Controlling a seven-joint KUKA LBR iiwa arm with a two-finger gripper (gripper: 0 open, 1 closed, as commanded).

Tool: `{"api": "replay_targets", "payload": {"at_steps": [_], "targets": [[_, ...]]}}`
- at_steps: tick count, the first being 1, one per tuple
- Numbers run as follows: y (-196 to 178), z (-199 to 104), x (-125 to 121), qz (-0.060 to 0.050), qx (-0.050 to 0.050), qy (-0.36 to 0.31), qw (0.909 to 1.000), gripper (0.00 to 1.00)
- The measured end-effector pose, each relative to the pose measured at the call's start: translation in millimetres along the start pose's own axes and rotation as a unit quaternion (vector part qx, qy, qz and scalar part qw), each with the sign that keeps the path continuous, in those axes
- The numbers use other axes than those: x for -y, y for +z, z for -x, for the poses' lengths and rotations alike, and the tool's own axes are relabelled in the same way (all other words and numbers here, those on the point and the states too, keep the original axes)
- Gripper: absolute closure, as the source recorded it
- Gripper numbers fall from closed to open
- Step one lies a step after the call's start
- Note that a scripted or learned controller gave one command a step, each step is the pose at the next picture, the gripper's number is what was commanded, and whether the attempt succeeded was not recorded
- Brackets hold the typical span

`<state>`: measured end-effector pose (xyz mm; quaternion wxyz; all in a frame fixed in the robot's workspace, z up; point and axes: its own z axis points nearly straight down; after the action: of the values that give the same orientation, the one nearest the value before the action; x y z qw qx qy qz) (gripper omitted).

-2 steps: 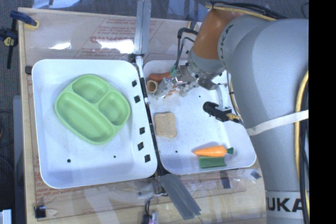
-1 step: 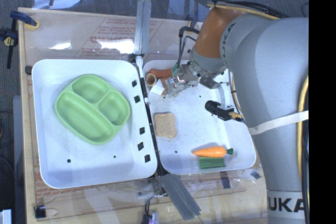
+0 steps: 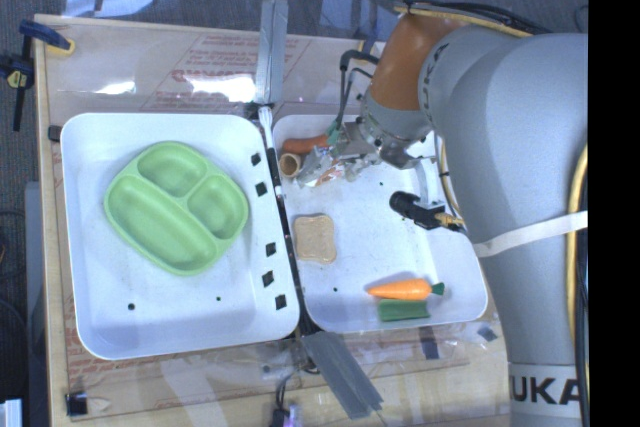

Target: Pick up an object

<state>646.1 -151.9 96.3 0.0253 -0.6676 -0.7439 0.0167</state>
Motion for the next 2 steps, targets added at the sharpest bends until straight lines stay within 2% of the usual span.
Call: {"api": "replay_targets", "payload": {"at_steps": [1, 2], "targets": [[-6.7, -0.8, 1.1, -0.004, -0.001, -0.002, 1.0, 1.0], [-6.6, -1.1, 1.1, -0.004, -0.001, -0.003, 1.0, 0.0]]}}
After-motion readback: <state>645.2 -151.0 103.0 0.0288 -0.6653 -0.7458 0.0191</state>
